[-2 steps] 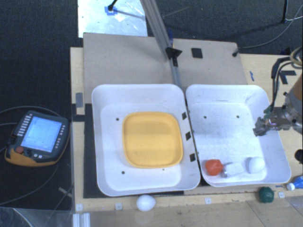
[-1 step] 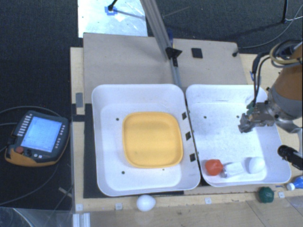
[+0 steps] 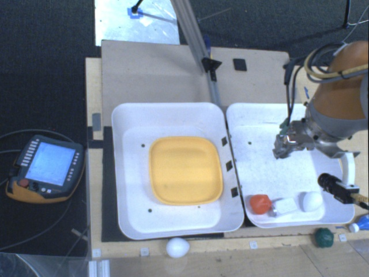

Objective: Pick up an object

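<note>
In the right bin [image 3: 253,120], along its near wall, lie a small red-orange object [image 3: 259,203], a pale whitish piece [image 3: 283,206] beside it and a white egg-shaped object [image 3: 311,201]. A yellow square plate [image 3: 185,169] fills the middle of the left bin [image 3: 130,154]. My gripper [image 3: 283,147] hangs over the right bin's middle, to the right of the bins' shared wall and well above the three small objects. Nothing shows between its fingers, and their spread is too small to read.
A white egg-shaped object [image 3: 177,247] lies on the bench in front of the left bin. A dark green ball [image 3: 324,237] and a blue-tipped item [image 3: 360,224] sit outside the right bin's near right corner. A teach pendant [image 3: 45,167] rests at far left.
</note>
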Robot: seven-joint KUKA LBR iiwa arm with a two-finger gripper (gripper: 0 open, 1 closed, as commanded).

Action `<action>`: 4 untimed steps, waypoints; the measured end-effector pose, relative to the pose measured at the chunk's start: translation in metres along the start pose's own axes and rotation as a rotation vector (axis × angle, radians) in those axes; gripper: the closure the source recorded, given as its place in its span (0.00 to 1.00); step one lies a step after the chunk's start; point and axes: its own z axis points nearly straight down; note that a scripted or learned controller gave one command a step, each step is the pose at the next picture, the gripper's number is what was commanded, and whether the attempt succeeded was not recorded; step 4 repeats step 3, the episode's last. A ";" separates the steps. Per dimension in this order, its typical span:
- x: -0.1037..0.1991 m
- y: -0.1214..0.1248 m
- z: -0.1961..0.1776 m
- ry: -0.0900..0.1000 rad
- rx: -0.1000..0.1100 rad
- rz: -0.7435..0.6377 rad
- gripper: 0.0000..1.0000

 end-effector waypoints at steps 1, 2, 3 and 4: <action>0.050 0.001 -0.007 0.000 0.000 0.000 1.00; 0.106 0.000 0.007 0.000 0.001 -0.001 1.00; 0.151 0.002 0.016 0.000 0.001 0.001 1.00; 0.151 0.002 0.016 0.000 0.001 0.001 1.00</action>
